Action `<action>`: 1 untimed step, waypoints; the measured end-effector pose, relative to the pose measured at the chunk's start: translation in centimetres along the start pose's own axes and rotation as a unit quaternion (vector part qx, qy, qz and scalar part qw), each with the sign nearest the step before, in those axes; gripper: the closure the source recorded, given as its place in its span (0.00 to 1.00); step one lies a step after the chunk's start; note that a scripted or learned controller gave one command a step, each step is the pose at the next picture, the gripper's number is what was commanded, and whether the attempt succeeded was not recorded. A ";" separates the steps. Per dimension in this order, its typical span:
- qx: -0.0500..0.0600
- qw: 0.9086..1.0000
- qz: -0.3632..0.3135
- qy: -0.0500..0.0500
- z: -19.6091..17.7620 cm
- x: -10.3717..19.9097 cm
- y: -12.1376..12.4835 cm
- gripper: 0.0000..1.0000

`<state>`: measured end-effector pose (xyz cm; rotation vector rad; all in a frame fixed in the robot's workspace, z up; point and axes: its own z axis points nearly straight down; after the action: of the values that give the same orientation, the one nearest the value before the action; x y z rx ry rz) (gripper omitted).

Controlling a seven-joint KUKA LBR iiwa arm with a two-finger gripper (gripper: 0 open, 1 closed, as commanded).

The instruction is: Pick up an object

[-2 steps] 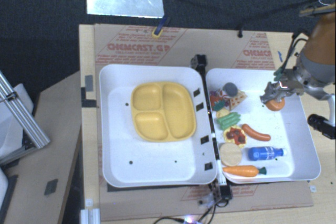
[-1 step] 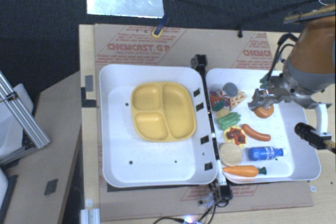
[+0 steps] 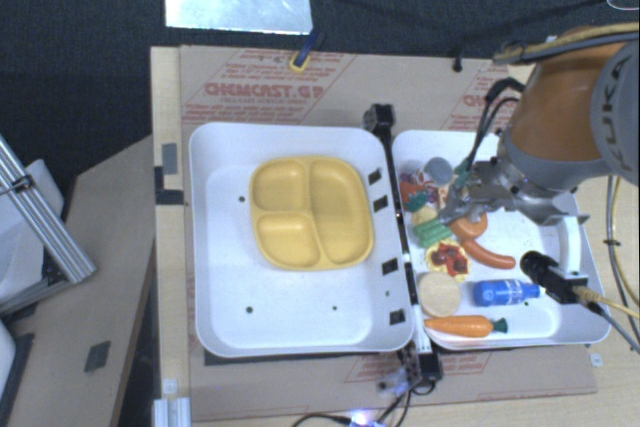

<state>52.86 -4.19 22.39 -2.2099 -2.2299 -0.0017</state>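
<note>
My gripper (image 3: 462, 206) hangs low over the right bin (image 3: 560, 315), above a heap of toy food. Right under it lie a green vegetable (image 3: 432, 229) and an orange-red sausage (image 3: 481, 250). Around them are a yellow piece (image 3: 424, 212), a red-and-yellow item (image 3: 415, 185) and a grey round object (image 3: 438, 170). Nearer the front lie a red-brown piece (image 3: 449, 258), a beige disc (image 3: 439, 294), a blue bottle (image 3: 505, 292) and an orange carrot (image 3: 462, 325). The wrist hides the fingertips, and no object shows between them.
The left bin (image 3: 220, 315) holds a yellow three-compartment plate (image 3: 308, 212). A black divider rail (image 3: 396, 215) runs between the two bins. Both bins rest on a cardboard sheet (image 3: 260, 85). The arm (image 3: 575, 115) covers the right bin's far right part.
</note>
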 end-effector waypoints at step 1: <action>0.000 1.000 0.001 0.000 0.9 4.1 -2.2 1.00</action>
<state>50.60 -0.12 21.54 -2.2114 -2.2283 0.0001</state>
